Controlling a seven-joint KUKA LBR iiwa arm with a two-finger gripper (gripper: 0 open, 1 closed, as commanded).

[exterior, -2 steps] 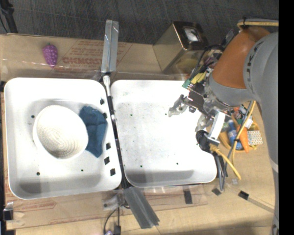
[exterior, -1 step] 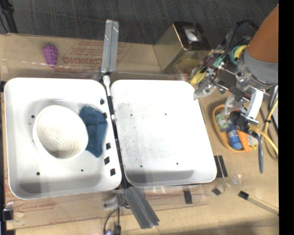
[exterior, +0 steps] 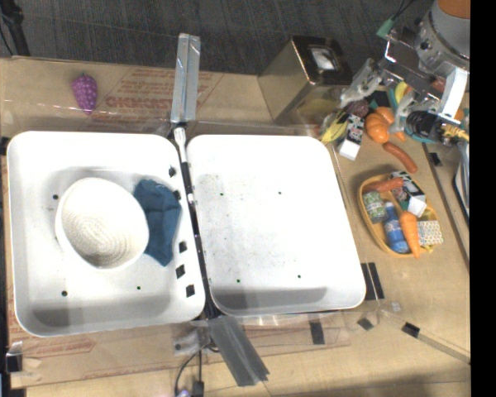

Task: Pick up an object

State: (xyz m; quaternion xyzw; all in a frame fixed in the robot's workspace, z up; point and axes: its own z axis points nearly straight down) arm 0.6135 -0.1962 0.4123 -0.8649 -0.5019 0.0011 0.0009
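Blue cloth [exterior: 159, 220] lies in left bin [exterior: 33, 313], far from gripper [exterior: 413, 98].

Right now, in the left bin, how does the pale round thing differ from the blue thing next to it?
The white woven hat is a pale, round dome holding its shape; the blue cloth is dark and crumpled flat with ragged edges. The hat is clearly the larger of the two. The hat sits toward the bin's middle, the cloth on its right, near the divider. Both lie in the left bin, touching each other.
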